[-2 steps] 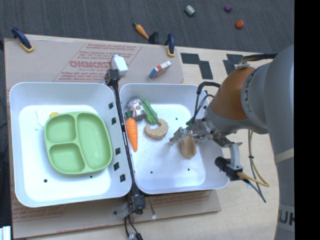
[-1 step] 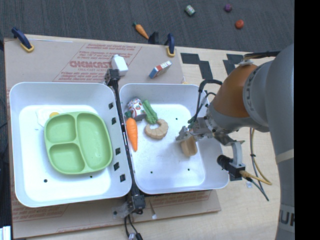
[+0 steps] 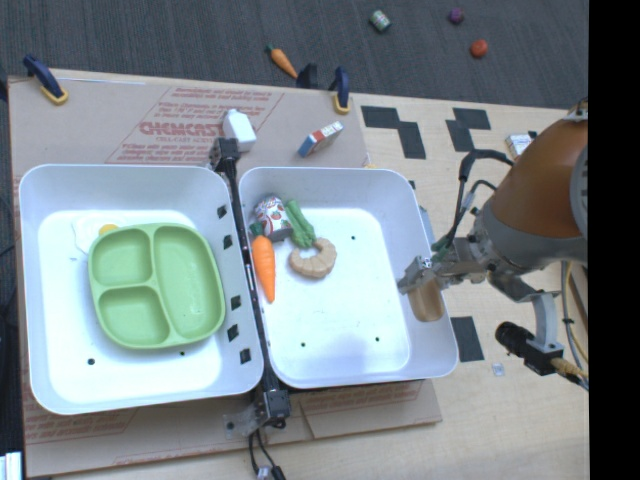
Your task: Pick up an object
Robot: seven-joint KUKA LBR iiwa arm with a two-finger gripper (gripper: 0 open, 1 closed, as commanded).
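Camera view: one carrot (image 3: pixel 263 267), one bagel (image 3: pixel 313 259), one green plate (image 3: pixel 156 285); gripper (image 3: pixel 424 288) state unclear.

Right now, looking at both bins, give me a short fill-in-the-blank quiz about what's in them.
1. The green plate lies in the ____ bin.
2. The plate has ____ compartments.
3. The carrot in the right bin is colored ____.
4. The gripper is at the right bin's ____ rim.

Missing words: left; three; orange; right

bench (image 3: pixel 400 448): cardboard sheet (image 3: pixel 190 118) on top, two white bins side by side, left bin (image 3: pixel 50 368), right bin (image 3: pixel 340 353); small red-blue box (image 3: pixel 319 140) behind.
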